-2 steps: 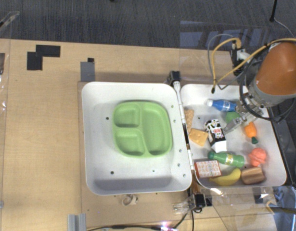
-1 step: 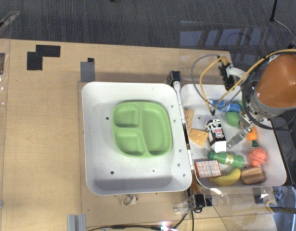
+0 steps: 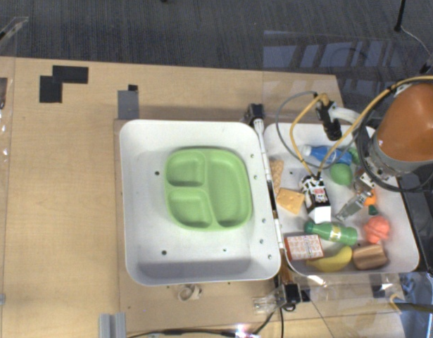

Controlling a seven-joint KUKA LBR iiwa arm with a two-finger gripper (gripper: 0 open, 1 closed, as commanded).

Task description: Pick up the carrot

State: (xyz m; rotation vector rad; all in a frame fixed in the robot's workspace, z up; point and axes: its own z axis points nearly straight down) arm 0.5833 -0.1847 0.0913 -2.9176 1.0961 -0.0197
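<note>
Dark grey carpet runs across the top of the frame, and below it a pale wooden bench [image 3: 54, 210] carries two shallow white bins side by side. At centre, the left bin [image 3: 139, 189] holds a green divided tray [image 3: 205, 187] with three compartments. On the right of the frame, the right bin [image 3: 412, 248] is crowded with toy food: a wedge of cheese [image 3: 290, 201], a small black-and-white milk carton [image 3: 315, 192], a green bottle [image 3: 331, 232] lying on its side, a banana [image 3: 330, 260] along the lower edge, a red-labelled box [image 3: 303, 246] beside it, a brown block [image 3: 369, 257] and a pink-orange round fruit [image 3: 376, 228]. A blue-and-white bottle [image 3: 323, 153] and a green round piece [image 3: 341, 174] sit higher up. The grey arm with its orange band [image 3: 412, 127] reaches in from the right edge, and its gripper [image 3: 356, 202] hangs over the bin's right part; whether it is apart or together cannot be told. The carrot [image 3: 372, 203] shows as a small orange piece just right of the gripper, above the pink-orange fruit.
</note>
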